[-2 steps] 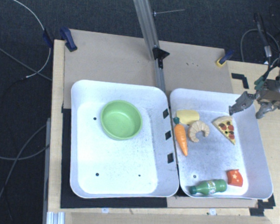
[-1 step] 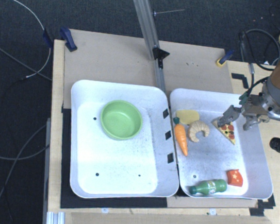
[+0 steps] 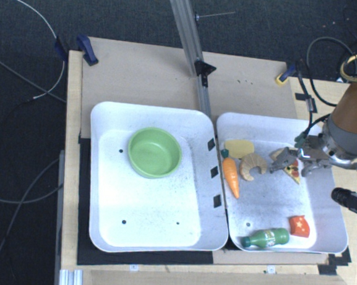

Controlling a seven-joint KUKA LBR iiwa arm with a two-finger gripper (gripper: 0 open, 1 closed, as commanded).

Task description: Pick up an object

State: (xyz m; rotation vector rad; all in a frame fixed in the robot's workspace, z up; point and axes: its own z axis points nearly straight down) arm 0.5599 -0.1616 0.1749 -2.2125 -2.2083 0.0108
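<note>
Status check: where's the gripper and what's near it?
Gripper low in right bin, jaws open, holding nothing. Croissant just left of it, pizza slice beside. Carrot further left.

My grey arm with its orange band (image 3: 355, 109) reaching in over the right bin's far right edge, two-finger gripper (image 3: 293, 162) lowered, fingers spread apart.
</note>
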